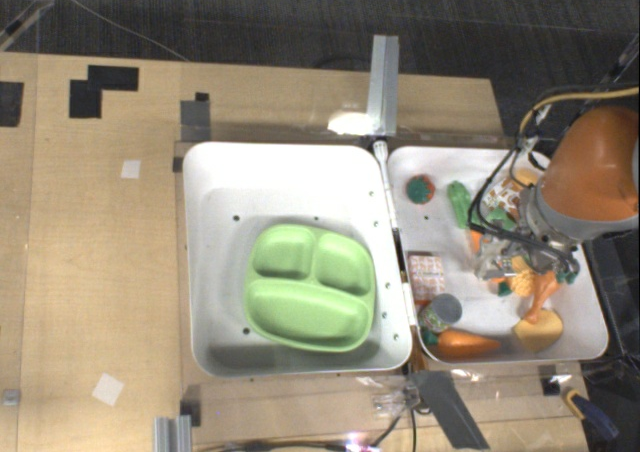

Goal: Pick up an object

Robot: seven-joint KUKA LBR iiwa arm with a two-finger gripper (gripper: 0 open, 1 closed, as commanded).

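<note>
Gripper [508, 265] is low inside the right bin [598, 340], amid a cluster of small toys; whether its fingers stand wide or narrow cannot be told (wrist hardware hides them). An orange, carrot-like piece [541, 292] lies just beside it, toward the near wall, with a yellow piece [538, 331] beyond. A green toy [459, 202] lies near, farther back. Left bin [200, 240] bears a green divided tray [312, 286].

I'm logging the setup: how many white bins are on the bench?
2. The left bin holds a green divided plate; the right bin, beside it, holds small toy items, with the arm over it.
</note>
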